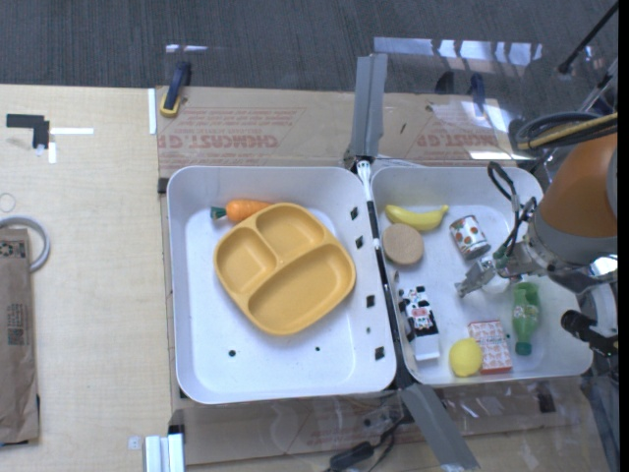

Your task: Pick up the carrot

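Carrot (246,207) lies in left bin (187,293), touching yellow plate (285,267).
Gripper (474,282) hovers in right bin, fingers parted, holding nothing.

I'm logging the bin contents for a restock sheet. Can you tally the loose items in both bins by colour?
Orange: 1, carrot
Yellow: 3, divided plate, banana, lemon
Tan: 1, round disc
Green: 1, bottle
Mixed print: 3, can, cow-print carton, pink box
Total: 9
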{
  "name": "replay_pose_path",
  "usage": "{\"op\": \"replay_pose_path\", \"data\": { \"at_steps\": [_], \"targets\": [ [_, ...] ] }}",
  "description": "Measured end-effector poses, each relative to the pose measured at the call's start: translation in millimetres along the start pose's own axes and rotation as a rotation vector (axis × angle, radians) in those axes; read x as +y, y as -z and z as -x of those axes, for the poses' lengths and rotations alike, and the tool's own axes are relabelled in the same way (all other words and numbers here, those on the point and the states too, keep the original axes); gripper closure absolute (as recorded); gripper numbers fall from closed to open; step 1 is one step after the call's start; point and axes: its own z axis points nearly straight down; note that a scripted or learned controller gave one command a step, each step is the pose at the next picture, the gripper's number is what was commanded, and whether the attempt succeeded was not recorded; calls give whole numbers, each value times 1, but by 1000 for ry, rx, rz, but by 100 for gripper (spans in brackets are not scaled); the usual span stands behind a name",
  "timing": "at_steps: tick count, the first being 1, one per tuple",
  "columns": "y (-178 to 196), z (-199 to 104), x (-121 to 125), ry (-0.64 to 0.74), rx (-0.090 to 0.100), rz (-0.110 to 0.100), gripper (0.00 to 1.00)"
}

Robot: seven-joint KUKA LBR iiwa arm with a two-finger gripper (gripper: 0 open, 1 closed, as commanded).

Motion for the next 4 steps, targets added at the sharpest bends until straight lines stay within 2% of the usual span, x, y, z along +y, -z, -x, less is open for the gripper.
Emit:
{"op": "replay_pose_path", "data": {
  "at_steps": [1,2,3,4],
  "targets": [
    [0,-16,0,-19,1,-1,0],
    [8,-15,0,-21,1,-2,100],
    [0,-42,-35,24,1,0,100],
    [87,22,5,16,-1,1,100]
  ]
}}
